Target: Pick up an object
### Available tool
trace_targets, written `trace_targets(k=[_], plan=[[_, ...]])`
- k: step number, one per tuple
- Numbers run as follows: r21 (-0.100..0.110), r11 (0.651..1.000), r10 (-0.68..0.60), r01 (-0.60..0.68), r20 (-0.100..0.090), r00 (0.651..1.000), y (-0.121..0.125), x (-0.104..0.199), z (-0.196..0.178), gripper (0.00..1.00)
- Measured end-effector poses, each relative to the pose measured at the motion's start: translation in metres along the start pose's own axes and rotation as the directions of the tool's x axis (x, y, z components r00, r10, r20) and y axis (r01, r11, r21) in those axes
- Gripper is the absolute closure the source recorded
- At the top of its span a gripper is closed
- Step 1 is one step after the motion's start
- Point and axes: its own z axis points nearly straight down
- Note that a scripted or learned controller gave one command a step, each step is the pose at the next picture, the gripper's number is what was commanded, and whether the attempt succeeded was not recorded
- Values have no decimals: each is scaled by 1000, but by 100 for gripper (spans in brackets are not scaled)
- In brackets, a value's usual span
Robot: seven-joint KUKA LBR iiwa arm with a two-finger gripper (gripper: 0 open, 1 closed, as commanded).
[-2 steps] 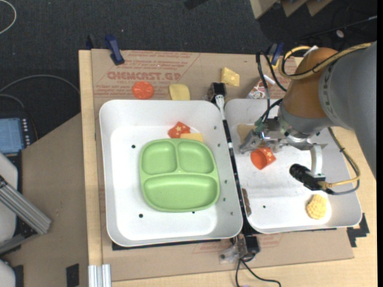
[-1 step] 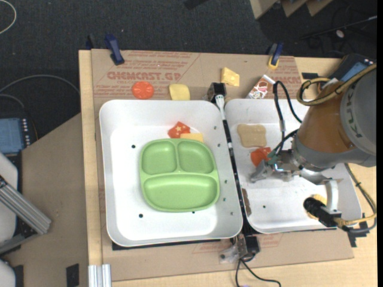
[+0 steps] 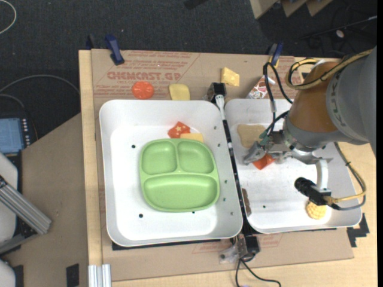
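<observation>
Camera view, starting at the near edge: the brown cardboard-covered surface [image 3: 179, 253] carries two shallow white bins side by side. Nearest in the right bin [image 3: 281, 220], a round yellow waffle-like piece [image 3: 316, 210] lies by the front right corner, with a black cylindrical part [image 3: 308, 189] of the arm's cabling just above it. In the left bin [image 3: 119, 208] a green divided plate [image 3: 178, 173] sits at the middle, its three compartments facing up.

Farther in, the tool [image 3: 258, 154] hangs low over the right bin near its left wall, at the end of the grey arm [image 3: 353, 100] that reaches in from the right with its orange band [image 3: 311, 106] above the wrist. A small red object [image 3: 264, 162] lies right at the fingertips, touching or just under them; whether it is actually gripped between them cannot be told, nor whether the tool is released or clenched. Just beyond it a tan flat piece [image 3: 250, 133] rests on the bin floor.

In the left bin, behind the plate, a red toy piece [image 3: 178, 130] and a pale yellow piece [image 3: 192, 137] lie touching each other.

Farthest back, on the bare surface beyond the bins, are an orange round item [image 3: 142, 89], a yellow block [image 3: 179, 92], a yellow wedge [image 3: 230, 76] and a small red-and-white carton [image 3: 258, 91].
</observation>
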Motion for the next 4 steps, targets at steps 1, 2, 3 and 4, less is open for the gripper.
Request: trace_targets(k=[1,2,3,4], plan=[[-7,1000,1,-1,4,1000,71,-47,-51,0],[12,1000,4,-4,-4,1000,-2,-19,3,0],[-1,1000,0,0,0,1000,35,-10,0,0],[10,1000,3,-3,-3,1000,0,-1,0,0]])
